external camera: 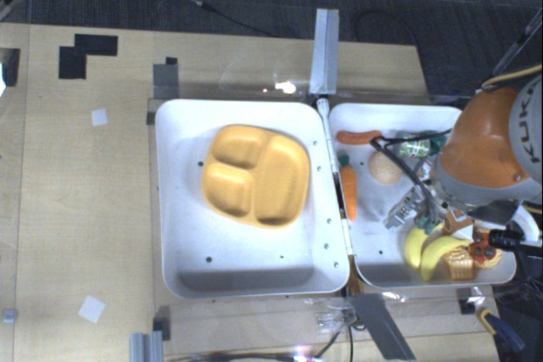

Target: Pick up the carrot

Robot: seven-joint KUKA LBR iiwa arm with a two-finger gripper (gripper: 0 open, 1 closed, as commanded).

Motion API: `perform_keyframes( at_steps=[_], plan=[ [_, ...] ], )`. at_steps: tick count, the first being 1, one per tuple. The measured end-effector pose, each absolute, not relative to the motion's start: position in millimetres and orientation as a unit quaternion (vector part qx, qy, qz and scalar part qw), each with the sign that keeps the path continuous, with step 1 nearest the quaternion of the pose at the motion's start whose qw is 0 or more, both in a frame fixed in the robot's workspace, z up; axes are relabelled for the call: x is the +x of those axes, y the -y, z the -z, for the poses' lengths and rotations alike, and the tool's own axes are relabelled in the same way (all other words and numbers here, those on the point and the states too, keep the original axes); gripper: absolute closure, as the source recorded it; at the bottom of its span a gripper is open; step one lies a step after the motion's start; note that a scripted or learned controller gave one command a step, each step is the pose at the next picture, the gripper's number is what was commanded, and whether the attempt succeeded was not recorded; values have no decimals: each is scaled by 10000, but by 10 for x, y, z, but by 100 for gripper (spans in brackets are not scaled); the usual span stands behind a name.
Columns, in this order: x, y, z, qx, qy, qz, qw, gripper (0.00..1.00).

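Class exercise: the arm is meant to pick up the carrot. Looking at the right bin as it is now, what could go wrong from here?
The carrot lies tight against the right bin's left wall, leaving little room for a finger on that side. The gripper is nearer the bananas and egg, so it might grab or knock those instead.

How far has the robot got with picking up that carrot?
Nothing looks done yet: the carrot lies along the left wall of the right bin. The gripper hangs over the bin's middle, beside the bananas, apart from the carrot. Reaching it, gripping and lifting all remain.
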State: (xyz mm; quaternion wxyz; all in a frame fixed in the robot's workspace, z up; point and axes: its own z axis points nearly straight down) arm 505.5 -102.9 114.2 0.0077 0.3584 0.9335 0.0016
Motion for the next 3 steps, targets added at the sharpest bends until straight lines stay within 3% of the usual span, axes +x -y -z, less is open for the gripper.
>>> perform_keyframes(
  at_steps=[1, 2, 3],
  plan=[
    [4938, 1102, -914, 1116, -9937, -5, 109, 100],
    [4955, 1045, -921, -841, -9964, 40, 141, 100],
    [5089, 1377, -915, -2939, -9558, 36, 104, 100]
  ],
)
